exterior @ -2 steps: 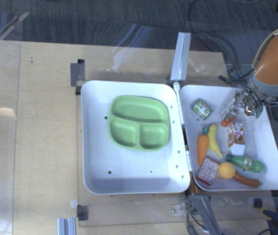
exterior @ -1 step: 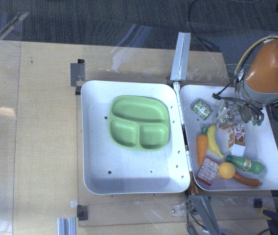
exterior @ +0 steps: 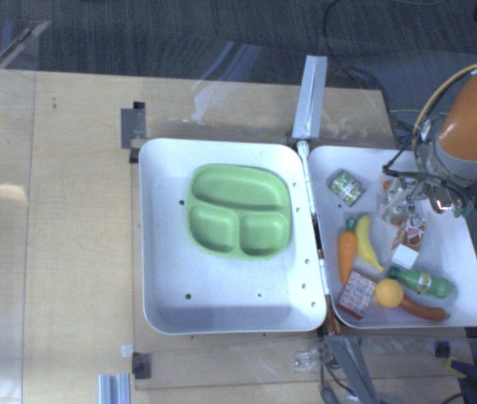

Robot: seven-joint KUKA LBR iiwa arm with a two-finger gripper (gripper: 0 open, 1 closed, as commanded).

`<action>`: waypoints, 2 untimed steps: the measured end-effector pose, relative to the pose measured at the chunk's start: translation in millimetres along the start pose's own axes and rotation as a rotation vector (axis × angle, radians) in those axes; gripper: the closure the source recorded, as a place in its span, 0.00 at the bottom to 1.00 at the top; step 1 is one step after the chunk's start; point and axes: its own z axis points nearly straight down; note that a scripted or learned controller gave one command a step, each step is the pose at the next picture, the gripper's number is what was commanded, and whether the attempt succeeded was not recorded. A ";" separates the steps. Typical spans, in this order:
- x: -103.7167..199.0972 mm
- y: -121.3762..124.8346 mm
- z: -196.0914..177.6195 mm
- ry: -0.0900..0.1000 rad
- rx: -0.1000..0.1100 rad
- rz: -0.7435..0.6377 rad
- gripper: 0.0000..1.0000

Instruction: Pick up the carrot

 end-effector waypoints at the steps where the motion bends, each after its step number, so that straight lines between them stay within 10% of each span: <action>1: 27.1 2.6 9.1 -0.007 0.003 -0.157 1.00; 2: 19.5 2.5 -5.7 0.000 -0.001 -0.392 1.00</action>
